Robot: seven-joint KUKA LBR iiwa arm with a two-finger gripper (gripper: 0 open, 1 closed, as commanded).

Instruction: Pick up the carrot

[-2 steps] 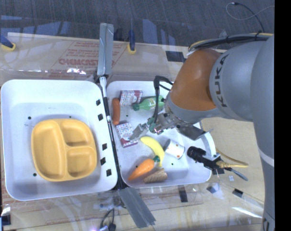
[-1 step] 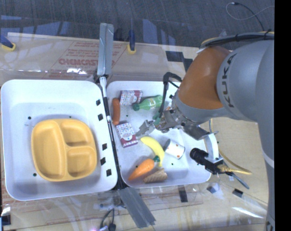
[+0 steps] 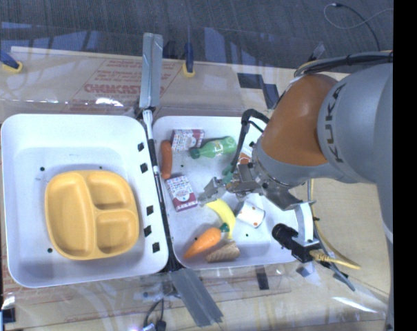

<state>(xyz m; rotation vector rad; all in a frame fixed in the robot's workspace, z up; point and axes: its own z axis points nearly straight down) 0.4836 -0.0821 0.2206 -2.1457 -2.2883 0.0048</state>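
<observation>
We see the carrot (image 3: 203,242) lying ungrasped at the six-o'clock edge of the right bin (image 3: 263,124), beside a banana (image 3: 222,214), while the gripper (image 3: 213,188) hovers at its twelve o'clock, fingers seemingly spread around nothing; the pick remains undone.

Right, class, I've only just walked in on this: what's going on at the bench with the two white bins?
A grey robot arm with an orange band reaches into the right-hand white bin. Its two-finger gripper sits above the yellow banana, among the clutter. The orange carrot with a green top lies untouched near the bin's front edge, beside a tan cone-shaped piece. The left white bin holds a yellow divided tray.
</observation>
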